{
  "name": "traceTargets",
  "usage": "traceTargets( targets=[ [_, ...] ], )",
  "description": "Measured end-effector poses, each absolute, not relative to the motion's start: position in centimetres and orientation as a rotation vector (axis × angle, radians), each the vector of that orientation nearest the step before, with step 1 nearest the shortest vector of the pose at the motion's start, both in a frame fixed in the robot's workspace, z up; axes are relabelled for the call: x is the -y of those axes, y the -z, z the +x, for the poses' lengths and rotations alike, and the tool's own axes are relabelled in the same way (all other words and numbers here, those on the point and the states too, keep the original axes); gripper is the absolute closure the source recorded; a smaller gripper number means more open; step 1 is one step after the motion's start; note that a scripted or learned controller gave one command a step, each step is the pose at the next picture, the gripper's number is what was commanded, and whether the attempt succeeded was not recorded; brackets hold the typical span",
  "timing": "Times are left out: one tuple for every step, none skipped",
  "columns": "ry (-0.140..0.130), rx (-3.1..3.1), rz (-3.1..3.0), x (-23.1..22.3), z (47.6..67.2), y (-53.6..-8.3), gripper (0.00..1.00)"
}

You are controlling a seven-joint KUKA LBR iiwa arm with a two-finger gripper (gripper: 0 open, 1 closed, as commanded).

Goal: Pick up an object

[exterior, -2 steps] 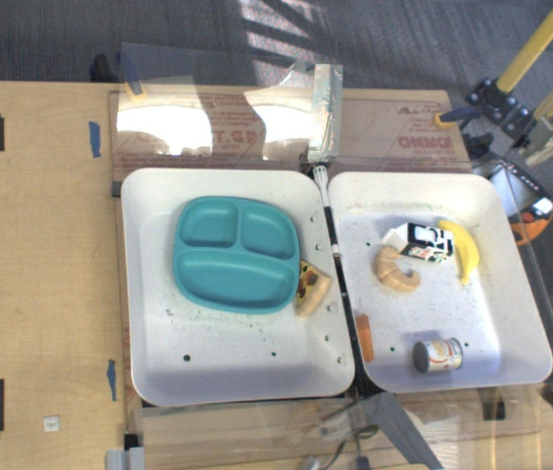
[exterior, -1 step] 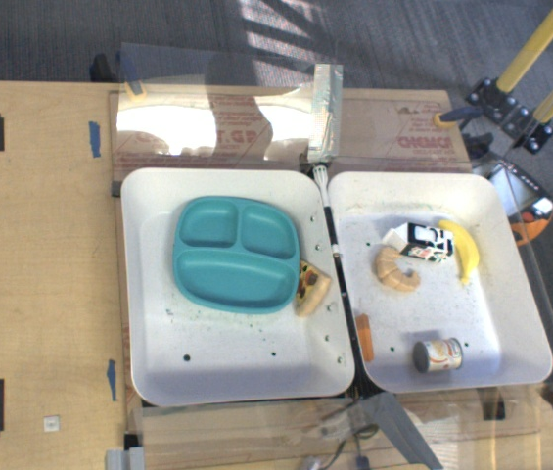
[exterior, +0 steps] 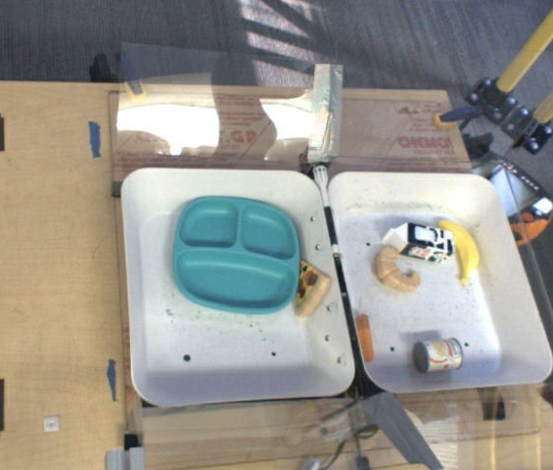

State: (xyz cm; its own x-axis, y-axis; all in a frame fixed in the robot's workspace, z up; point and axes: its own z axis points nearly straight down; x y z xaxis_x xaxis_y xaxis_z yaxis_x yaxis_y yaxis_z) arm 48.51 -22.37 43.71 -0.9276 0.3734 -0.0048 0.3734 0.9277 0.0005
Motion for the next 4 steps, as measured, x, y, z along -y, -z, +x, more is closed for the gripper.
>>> traceTargets(
  targets=[
    [0.001, -3.136, 0.015, 22.3, 48.1, -43.7, 1.0],
    [0.002, -3.067, -0.658, 19.5, 48.1, -43.7, 1.0],
    [0.007, -2.871, -1.259, 22.4, 49.2, -43.6, 1.0],
    [0.006, -2.547, -1.829, 22.0, 48.9, -43.6, 1.0]
  ],
)
